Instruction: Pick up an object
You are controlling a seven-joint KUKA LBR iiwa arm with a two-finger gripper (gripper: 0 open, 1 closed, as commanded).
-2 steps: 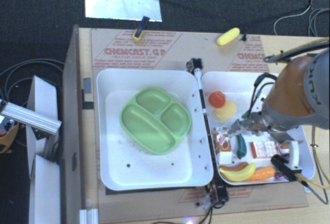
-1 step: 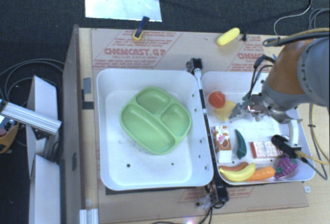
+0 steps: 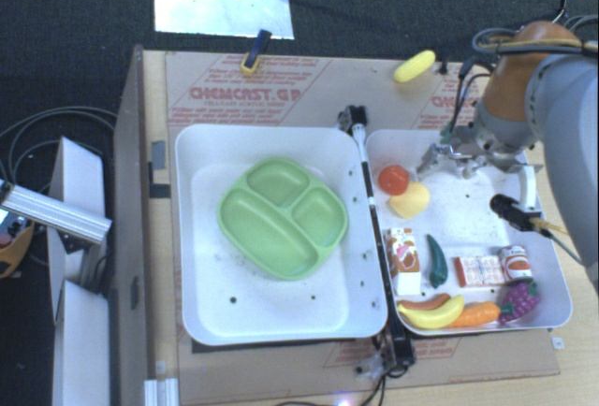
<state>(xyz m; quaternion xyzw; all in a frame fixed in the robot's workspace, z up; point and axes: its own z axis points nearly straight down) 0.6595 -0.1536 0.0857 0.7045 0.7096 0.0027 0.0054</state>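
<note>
The right bin [image 3: 468, 208] holds several toy foods. A red tomato [image 3: 393, 178] and a yellow fruit [image 3: 410, 200] lie by its left wall. Along the near side are a white carton [image 3: 402, 260], a green pepper [image 3: 437, 261], a red-and-white box [image 3: 480, 269], a small can [image 3: 514, 261], purple grapes [image 3: 520, 298], a carrot [image 3: 477, 312] and a banana [image 3: 432, 314]. My gripper [image 3: 454, 165] hangs over the bin's far part, just right of the tomato. It is open, with nothing between its fingers.
The left bin [image 3: 215, 301] holds a green divided plate [image 3: 284, 217]. A black rail [image 3: 367, 198] runs between the bins. A yellow toy [image 3: 415, 65] and a yellow-blue clip [image 3: 253, 53] lie on the cardboard behind the bins. The grey arm [image 3: 562, 114] covers the right bin's far right corner.
</note>
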